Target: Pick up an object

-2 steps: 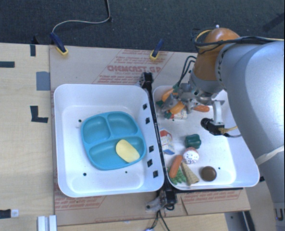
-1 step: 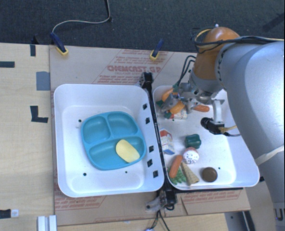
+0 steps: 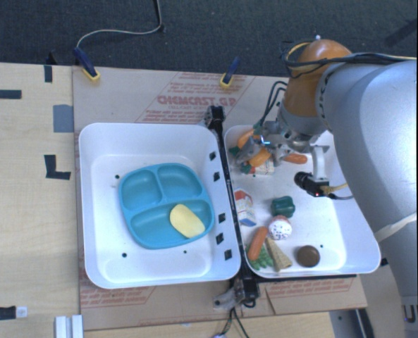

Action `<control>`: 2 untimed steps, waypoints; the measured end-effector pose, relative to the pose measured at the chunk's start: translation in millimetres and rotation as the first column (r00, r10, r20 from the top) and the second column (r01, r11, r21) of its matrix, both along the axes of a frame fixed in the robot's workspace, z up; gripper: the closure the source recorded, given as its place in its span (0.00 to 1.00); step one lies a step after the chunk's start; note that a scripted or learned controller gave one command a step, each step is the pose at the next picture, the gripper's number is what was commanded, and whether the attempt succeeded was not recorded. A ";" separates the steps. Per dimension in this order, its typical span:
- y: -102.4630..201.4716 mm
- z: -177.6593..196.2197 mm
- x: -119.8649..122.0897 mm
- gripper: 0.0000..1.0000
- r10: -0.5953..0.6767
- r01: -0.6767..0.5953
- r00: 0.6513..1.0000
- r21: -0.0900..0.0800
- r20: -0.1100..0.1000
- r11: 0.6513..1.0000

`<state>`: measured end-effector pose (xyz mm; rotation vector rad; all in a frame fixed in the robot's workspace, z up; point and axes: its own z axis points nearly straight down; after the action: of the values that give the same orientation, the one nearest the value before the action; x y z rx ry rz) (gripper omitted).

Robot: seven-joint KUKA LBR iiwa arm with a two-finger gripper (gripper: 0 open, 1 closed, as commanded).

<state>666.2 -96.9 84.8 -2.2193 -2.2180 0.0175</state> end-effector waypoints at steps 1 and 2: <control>-2.7 0.2 0.3 0.00 0.000 0.000 1.000 0.007 0.000 1.000; -0.1 -0.1 0.1 0.00 -0.002 0.002 1.000 0.001 0.001 1.000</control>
<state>666.3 -97.0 84.7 -2.2216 -2.2156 0.0151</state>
